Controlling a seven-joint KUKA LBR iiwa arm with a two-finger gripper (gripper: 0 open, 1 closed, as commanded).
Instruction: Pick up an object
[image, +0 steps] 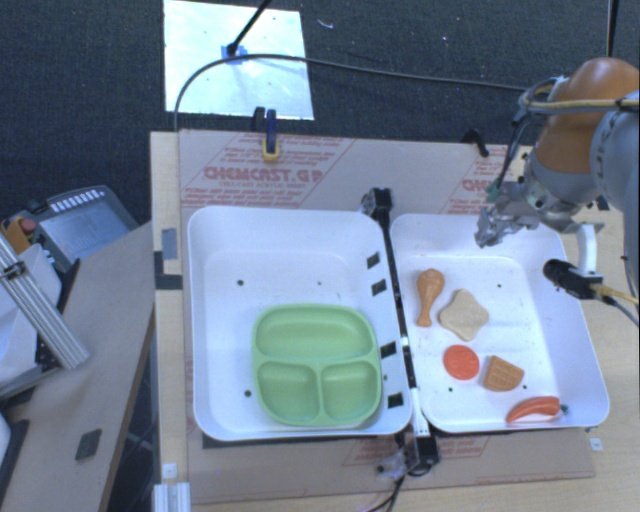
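- Bench (300, 165): a brown board on a dark floor, carrying two shallow white bins side by side.
- Left bin (225, 260): contains a green three-compartment tray (317, 364) in its near half.
- Right bin (560, 340): contains five food items.
- Drumstick (429, 294): left of centre, lying lengthwise.
- Bread slice (464, 315): just beside the drumstick, to its right.
- Red disc (461, 362): near the bread slice, on its camera side.
- Orange wedge (503, 374): just beside the red disc.
- Sausage (533, 408): near the front edge.
- Gripper (490, 232): above the right bin's far edge, well apart from all items; whether open or closed cannot be determined.
- Arm (585, 110): enters from the right.
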